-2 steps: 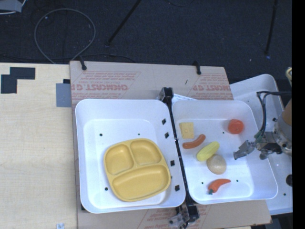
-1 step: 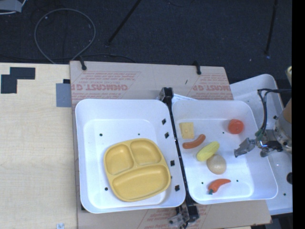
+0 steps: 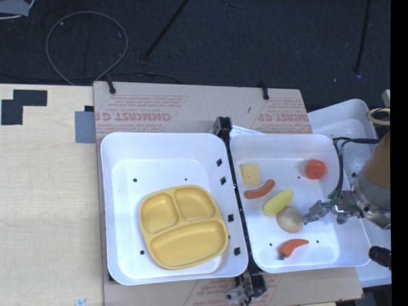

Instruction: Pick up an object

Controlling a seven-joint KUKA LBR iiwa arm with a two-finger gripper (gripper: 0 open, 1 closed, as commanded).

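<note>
Gripper (image 3: 313, 214) at the potato's (image 3: 289, 220) 3 o'clock, can't tell its state; I'd center over it first.

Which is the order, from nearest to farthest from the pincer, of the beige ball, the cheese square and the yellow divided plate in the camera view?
Measured from the pincer in the right bin:
1. The beige ball, just left of the pincer, same bin.
2. The cheese square, up and left, near the divider.
3. The yellow divided plate, far left, in the other bin.
</note>
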